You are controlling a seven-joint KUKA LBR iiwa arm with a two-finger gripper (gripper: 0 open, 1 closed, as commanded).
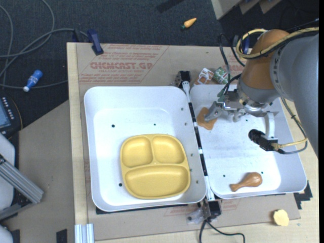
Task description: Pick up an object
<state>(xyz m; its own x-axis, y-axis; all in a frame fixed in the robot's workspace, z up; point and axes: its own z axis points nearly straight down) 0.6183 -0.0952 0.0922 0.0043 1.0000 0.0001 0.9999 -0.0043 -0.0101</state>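
My gripper (226, 110) hangs low over the back left part of the right bin (283, 184), under the orange band of the arm. A flat brown piece (203, 119) lies in that bin against its left wall, right beside the gripper's left side; whether they touch is unclear. A tan toy drumstick (247, 181) lies near the right bin's front edge, well apart from the gripper. In the left bin (101, 110) rests a yellow divided plate (154, 165).
A small printed packet (212, 76) sits on the cardboard just behind the right bin. A black fitting with cables (261, 138) hangs off the arm over the right bin. A yellow lump (280, 217) lies outside the front right corner.
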